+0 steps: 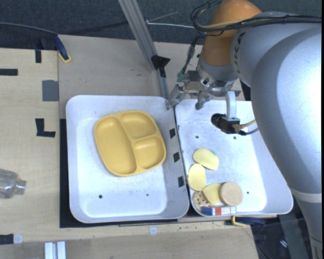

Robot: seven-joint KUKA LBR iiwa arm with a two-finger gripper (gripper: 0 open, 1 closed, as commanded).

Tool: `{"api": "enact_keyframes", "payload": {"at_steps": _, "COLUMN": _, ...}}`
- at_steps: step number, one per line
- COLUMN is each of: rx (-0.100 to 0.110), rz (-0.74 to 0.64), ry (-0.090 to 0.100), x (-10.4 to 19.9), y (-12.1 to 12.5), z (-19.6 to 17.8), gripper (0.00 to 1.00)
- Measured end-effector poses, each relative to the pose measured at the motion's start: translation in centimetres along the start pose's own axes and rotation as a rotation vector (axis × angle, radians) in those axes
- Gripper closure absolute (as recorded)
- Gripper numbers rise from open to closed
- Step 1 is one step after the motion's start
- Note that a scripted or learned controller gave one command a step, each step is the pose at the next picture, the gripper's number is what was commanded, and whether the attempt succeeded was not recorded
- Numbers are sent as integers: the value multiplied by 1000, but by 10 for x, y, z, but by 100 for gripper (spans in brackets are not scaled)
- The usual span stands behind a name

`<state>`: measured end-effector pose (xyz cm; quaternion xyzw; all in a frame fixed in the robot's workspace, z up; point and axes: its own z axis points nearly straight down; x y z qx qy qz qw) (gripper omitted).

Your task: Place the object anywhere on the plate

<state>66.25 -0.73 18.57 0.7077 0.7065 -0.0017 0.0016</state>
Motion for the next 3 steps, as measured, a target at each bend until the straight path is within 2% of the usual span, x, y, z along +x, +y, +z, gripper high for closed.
{"api": "enact_keyframes", "payload": {"at_steps": 1, "rx": 7, "rz": 0, "ry": 3, "x": -7, "y": -114, "z": -2, "gripper": 0}}
{"api": "enact_keyframes", "payload": {"at_steps": 2, "rx": 5, "rz": 0, "ry": 4, "x": -22, "y": -153, "z": -2, "gripper": 0}}
{"api": "enact_keyframes", "payload": {"at_steps": 3, "rx": 3, "rz": -3, "ry": 5, "x": -20, "y": -151, "z": -2, "gripper": 0}}
